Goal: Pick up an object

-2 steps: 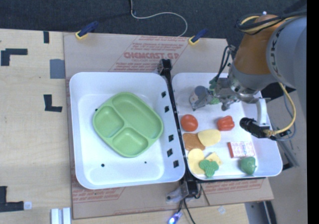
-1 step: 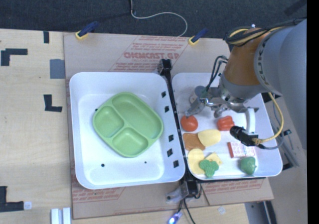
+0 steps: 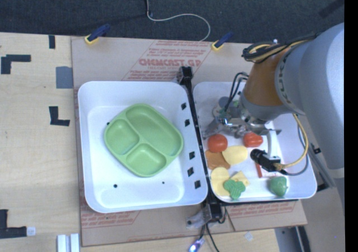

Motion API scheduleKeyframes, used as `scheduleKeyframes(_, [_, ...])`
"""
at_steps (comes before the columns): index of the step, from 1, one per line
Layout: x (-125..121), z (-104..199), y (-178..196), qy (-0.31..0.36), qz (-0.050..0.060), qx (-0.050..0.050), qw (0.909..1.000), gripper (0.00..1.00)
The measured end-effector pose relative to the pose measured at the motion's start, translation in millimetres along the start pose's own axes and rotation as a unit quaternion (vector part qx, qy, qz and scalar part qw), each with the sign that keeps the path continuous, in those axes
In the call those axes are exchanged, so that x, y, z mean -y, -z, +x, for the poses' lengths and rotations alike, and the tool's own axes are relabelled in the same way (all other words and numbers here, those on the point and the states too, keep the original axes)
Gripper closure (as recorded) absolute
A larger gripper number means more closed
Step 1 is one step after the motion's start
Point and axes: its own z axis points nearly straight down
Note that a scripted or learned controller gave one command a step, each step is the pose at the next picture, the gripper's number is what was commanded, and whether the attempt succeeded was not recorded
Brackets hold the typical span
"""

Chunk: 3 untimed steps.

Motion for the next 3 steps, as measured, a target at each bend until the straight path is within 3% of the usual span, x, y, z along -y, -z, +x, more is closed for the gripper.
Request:
scheduleKeyframes(1, [-1,0,11,0.001,-0.001,0.000,1.0000,1.00])
scheduleKeyframes(3, [8,-8,97,-0.001,-0.003,0.000,1.0000,1.00])
